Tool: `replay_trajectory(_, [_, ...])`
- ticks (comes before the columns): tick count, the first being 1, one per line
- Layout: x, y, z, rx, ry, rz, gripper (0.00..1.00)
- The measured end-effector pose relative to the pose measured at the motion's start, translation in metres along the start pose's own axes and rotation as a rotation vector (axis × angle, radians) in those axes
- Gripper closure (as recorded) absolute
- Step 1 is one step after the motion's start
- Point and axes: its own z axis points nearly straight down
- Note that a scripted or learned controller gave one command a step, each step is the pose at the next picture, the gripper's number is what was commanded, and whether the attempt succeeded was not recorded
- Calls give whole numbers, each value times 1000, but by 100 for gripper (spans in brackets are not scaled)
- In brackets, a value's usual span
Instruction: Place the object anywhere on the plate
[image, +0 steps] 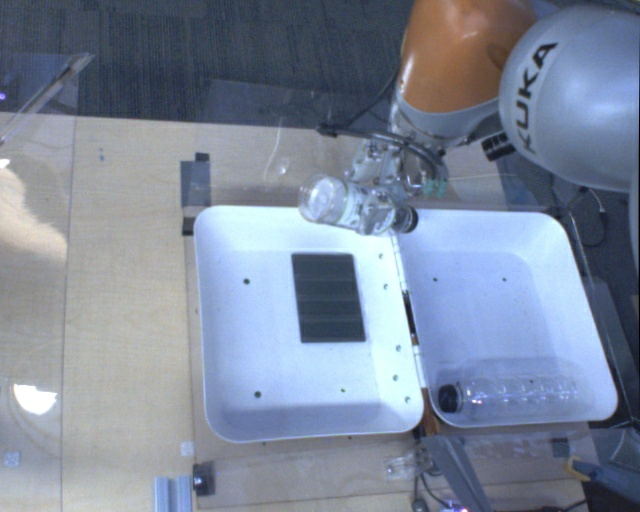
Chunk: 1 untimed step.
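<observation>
The bottle (345, 207), clear plastic with a dark cap, is clamped between the fingers of the gripper (385, 205) and hangs on its side above the back rim of the left bin (230, 330). The dark rectangular plate (327, 297) lies flat at that bin's centre. A second clear bottle (510, 392) lies along the front wall of the right bin (500, 290). Both bins rest on a pale wooden bench (110, 300); dark floor (200, 45) lies behind.

Cut off by the frame's top and right: arm (560, 90). Blurred, fingers indistinct: pincer (385, 200) behind a clear bottle (335, 205). Faint, hard to trace at lower right: second bottle (515, 392).
</observation>
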Motion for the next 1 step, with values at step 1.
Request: replay_trajectory(1, [-2,2,-12,-3,-10,1,100])
